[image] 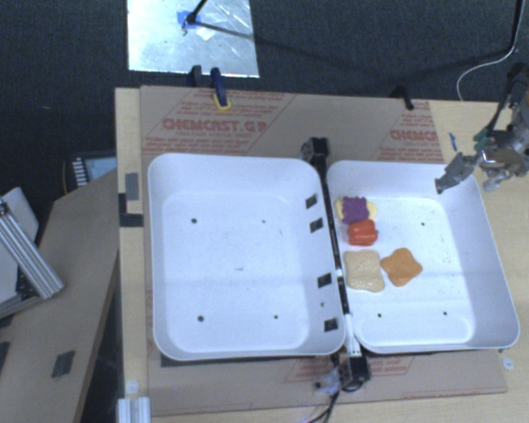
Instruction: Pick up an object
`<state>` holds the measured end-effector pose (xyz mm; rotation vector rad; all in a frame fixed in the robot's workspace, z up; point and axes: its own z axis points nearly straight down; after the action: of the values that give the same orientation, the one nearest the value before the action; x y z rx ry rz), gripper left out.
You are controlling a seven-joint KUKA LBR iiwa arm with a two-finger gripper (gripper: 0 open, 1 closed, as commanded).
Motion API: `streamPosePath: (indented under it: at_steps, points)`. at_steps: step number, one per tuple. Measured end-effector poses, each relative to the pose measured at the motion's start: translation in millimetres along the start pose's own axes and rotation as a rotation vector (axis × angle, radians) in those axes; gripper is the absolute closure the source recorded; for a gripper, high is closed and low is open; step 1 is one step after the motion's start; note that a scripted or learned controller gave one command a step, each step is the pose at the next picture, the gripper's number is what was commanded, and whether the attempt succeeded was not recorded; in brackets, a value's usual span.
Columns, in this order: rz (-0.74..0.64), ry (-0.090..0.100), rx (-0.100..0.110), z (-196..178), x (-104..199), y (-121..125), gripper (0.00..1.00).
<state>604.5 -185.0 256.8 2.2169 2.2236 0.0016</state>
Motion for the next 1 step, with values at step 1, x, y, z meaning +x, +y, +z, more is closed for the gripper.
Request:
streamPosePath:
  at_steps: [1]
  points:
    - [0.002, 0.005, 0.01, 23.5, 52.4, -122.7, 0.0]
